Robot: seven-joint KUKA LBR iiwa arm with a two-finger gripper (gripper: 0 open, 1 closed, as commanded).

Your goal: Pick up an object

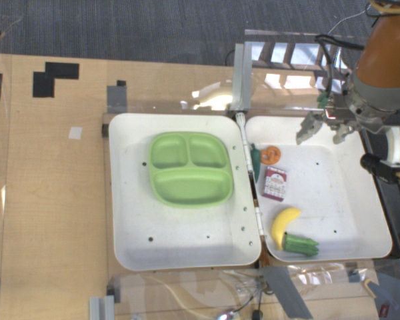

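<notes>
I see the gripper (325, 130) above the far edge of the right bin (360, 205), its fingers spread open and holding nothing. Below in this bin lie a banana (285, 221), a green vegetable (300, 245) touching it, and a small red packet (275, 183). A green divided plate (189, 169) sits in the left bin (130, 232).

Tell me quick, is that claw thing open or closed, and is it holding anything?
Gripper: open, fingers spread, holding nothing, poised above the far edge of the right bin.

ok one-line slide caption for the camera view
Open pincer above the right white bin holding a yellow banana; green divided plastic plate in the left.
</notes>
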